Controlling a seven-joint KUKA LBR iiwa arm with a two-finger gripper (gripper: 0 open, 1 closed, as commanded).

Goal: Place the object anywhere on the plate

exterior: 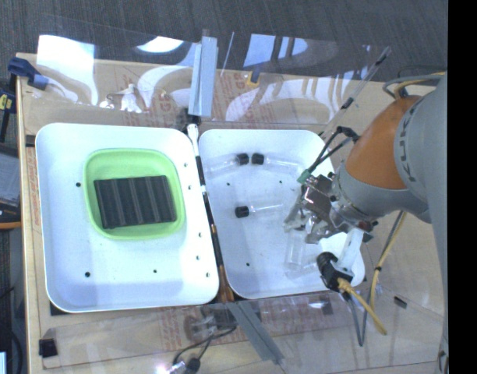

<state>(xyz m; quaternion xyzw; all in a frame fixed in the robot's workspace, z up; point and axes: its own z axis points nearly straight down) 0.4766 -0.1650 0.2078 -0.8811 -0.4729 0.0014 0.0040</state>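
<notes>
A bench seen from above carries two shallow white bins side by side; the left white plastic bin (59, 263) holds a light green, rounded-square plate (167, 166) in its upper half, and a dark grey ribbed rectangular block (135, 202) lies flat on the middle of that plate, its ridges running up and down the view; a narrow dark seam divides the two bins; the right white plastic bin (254, 279) bears two small black pieces (249, 160) side by side near its upper edge and a third small black piece (242, 211) near its centre, each seemingly the cap of a clear tube-like item, though the clear parts are too faint against the white to make out with confidence; at the right side of this bin the metal two-finger gripper (302, 223) hangs low over the bin floor, near the clear items; whether its fingers are spread or closed, or have anything between them, cannot be told from this angle; behind it the grey arm with its orange band (376, 150) reaches in from the right over the bin's right rim.
</notes>
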